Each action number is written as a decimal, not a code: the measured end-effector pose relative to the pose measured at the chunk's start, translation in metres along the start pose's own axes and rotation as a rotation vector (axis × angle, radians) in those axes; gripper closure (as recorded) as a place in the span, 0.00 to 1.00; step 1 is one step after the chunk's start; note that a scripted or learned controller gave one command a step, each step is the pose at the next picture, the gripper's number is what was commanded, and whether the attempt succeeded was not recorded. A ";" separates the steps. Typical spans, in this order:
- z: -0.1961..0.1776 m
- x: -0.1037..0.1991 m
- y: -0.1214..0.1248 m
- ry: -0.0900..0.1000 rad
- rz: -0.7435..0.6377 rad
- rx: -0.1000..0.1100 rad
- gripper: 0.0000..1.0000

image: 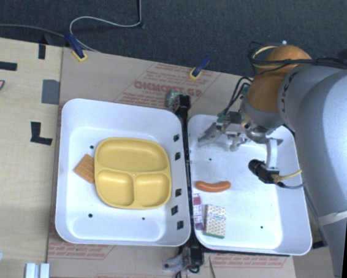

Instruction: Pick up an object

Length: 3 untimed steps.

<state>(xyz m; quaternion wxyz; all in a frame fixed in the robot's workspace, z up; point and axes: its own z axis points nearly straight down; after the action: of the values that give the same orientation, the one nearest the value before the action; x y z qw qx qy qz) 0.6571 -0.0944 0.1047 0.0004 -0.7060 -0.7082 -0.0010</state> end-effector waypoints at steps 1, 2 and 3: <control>0.018 -0.019 -0.097 -0.002 0.004 0.000 0.00; 0.008 -0.020 -0.096 -0.005 0.004 -0.005 1.00; -0.083 0.048 -0.114 -0.001 0.000 0.001 1.00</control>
<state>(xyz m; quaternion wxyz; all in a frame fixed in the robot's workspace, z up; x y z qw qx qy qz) 0.5426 -0.0469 0.1873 0.0004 -0.7061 -0.7081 -0.0001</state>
